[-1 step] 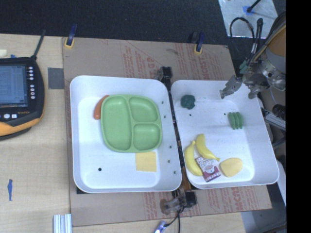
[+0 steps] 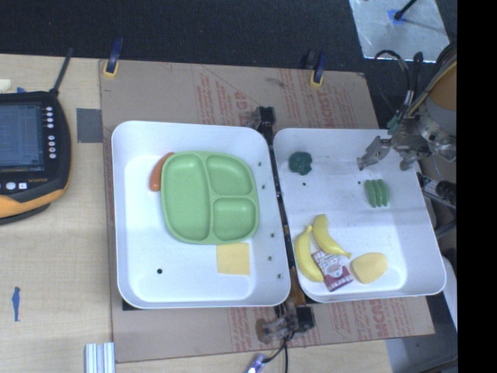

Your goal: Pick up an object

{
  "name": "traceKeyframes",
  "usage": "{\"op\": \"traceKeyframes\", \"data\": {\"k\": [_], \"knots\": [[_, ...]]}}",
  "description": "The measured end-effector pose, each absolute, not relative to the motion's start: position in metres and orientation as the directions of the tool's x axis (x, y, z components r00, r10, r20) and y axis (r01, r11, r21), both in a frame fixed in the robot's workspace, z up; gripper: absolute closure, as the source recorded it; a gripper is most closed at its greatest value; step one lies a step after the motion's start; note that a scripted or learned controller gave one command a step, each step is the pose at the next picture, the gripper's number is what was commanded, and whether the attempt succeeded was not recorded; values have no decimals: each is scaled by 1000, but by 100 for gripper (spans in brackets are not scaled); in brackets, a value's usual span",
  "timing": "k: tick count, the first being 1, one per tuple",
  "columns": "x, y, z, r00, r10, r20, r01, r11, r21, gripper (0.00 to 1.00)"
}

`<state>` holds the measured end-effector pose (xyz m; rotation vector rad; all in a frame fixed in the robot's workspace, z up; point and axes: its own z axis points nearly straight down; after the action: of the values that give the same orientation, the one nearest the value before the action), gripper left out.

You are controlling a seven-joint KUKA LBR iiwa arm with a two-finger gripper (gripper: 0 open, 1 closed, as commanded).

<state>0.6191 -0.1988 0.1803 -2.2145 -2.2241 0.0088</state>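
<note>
Where the brown cardboard sheet (image 2: 233, 84) covers the bench, faint red printing runs across it in slanted lines, too blurred to read. On it sit the two white bins side by side: the left bin (image 2: 132, 270) and the right bin (image 2: 411, 239), their inner walls nearly touching. The left bin bears a green divided plate (image 2: 208, 196) with three compartments; an orange-red object (image 2: 157, 173) peeks out from under the plate's left edge, and a flat yellow square (image 2: 234, 259) lies just below the plate's lower right corner. To the far left of the bench rests a control pendant (image 2: 27, 158) with a dark screen and an orange underside; its markings cannot be read.

In the right bin, two yellow bananas (image 2: 322, 243) lie close together near the lower left, with a small red and white packet (image 2: 332, 269) touching their lower ends; its print is too small to make out. Just right of the packet is a pale yellow lemon-like object (image 2: 369, 266). A ribbed green object (image 2: 377, 193) lies toward the right wall, and a small dark green lump (image 2: 300, 162) sits near the upper left corner.

The gripper (image 2: 386, 152) hovers over the bin's upper right part, above the ribbed green object and apart from it, its jaws spread apart with nothing between them
</note>
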Motion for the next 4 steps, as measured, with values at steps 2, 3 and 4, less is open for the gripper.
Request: {"op": "traceKeyframes", "data": {"k": [2,3,4], "knots": [[653,-212,92,-3,1000,1,1000,3,-2,0],[612,-212,110,-4,1000,-1,1000,4,-3,0],[643,-212,259,-4,1000,-2,1000,4,2,0]]}}
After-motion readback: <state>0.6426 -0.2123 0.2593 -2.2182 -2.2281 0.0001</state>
